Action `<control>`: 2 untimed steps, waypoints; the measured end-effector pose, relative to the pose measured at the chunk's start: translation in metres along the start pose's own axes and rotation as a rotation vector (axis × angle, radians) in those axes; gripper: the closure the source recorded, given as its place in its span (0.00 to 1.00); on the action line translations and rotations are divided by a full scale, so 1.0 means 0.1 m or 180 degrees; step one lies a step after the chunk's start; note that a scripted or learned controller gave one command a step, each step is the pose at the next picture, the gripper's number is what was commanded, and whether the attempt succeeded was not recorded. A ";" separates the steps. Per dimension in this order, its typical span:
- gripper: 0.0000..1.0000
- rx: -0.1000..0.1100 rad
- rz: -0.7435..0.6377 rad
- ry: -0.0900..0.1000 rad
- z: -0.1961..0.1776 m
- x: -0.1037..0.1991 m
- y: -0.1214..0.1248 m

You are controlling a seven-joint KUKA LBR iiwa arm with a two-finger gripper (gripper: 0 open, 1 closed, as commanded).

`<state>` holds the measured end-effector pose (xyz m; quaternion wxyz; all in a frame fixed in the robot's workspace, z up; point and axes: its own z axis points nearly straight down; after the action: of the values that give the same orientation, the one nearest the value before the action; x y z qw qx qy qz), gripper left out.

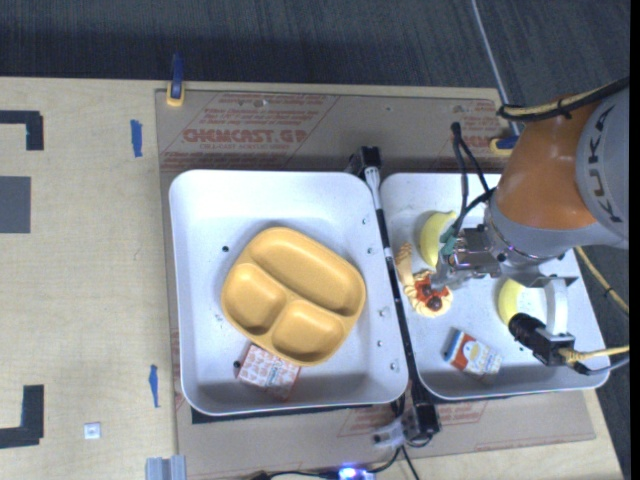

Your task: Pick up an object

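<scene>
Reaching pose: the grey KUKA arm with an orange band comes in from the right edge and bends down over the right shallow white bin, its wrist pointing toward that bin's left wall.
Gripper: the two-finger gripper sits low over the left part of the right bin, just above a small red-and-orange object.
Finger state: I cannot tell whether they are parted or closed; the wrist housing and cables cover most of them.
Small red-and-orange object: lies on the bin floor near the left wall, directly under or touching the gripper tip, though contact is unclear from this slanted view.
Round yellow object: rests in the upper left of the right bin, just beside the wrist, partly hidden by it.
Second yellow-green round object: lies right of the gripper, partly covered by the arm's white bracket.
Small white carton with red and blue print: lies flat near the front of the right bin, apart from the gripper.
Left shallow white bin: holds a large yellow three-compartment plastic tray, tilted diagonally.
Small printed red-and-white card: tucked partly under the tray's front edge.
Bench: a pale wooden board with blue tape marks.
</scene>
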<state>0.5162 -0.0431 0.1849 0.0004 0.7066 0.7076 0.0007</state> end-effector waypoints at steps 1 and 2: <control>1.00 -0.0013 -0.0001 -0.0003 -0.10 0.00 0.01; 0.00 -0.0012 -0.0001 -0.0002 -0.10 0.00 0.01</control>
<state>0.5174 -0.0431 0.1951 0.0020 0.7065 0.7077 0.0017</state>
